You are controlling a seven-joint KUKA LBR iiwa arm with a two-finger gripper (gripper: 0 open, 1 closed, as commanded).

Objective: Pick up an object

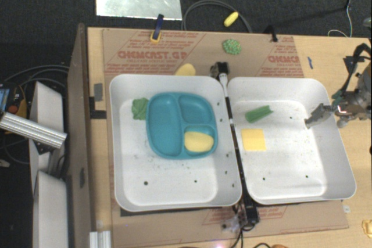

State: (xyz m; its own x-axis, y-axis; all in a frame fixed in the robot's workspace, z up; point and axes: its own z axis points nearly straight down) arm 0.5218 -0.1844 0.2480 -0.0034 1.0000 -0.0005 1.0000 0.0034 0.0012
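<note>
**Supervisor:** Where's your claw right now?

**Operator:** I see the gripper (321,114) at about three o'clock in the frame, sitting over the right edge of the right bin (302,189). It's too blurred and small for me to tell whether it's spread or closed, and I see nothing between its tips, so I won't call it a hold.

**Supervisor:** What's nearest to it?

**Operator:** Out at nine o'clock from the claw lies a green stick-shaped piece (258,114), tilted, on the bin floor. Just below that, toward seven o'clock of it, is a flat yellow square (253,139). Both lie apart from each other and well off the walls, which I judge leaves room for fingers to come down either side.

**Supervisor:** And the other bin?

**Operator:** The left bin (168,191) carries a blue divided tray (168,125), with a yellow lump (198,141) in its lower-right compartment. A green leafy piece (140,108) lies touching the tray's nine o'clock edge.

**Supervisor:** Your pick?

**Operator:** I'd guess the green stick, being closest. The flat square looks hard to pinch.
</note>
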